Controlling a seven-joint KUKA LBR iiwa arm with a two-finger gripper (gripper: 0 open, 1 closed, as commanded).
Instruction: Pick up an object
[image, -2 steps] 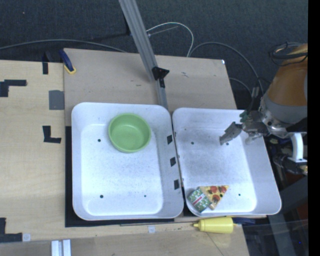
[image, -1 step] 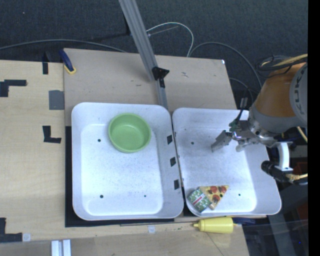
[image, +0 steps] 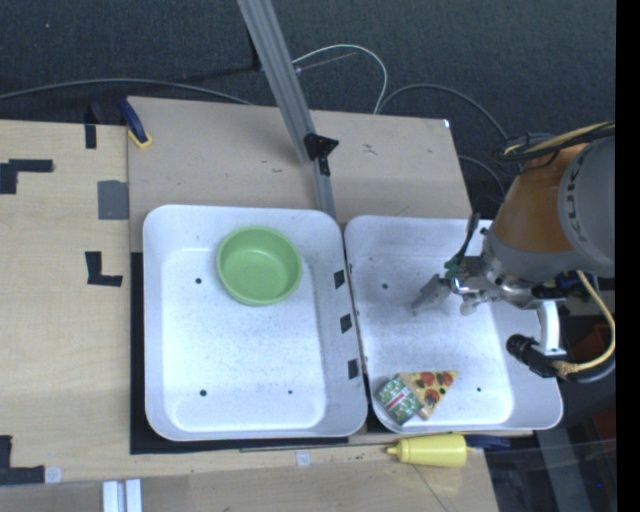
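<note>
Jaws spread, nothing between; gripper (image: 443, 293) low over right bin (image: 500, 405). Packet (image: 415, 390) lies at 6 o'clock, well apart, long axis 2–8. Bowl (image: 260, 265) farther, 9 o'clock.

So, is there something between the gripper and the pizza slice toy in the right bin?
Nothing visible does. The gripper hangs over the middle of the right bin, and the pizza slice toy lies nearer the front edge, with bare bin floor between them. The yellow bottle lies outside the bin.
</note>
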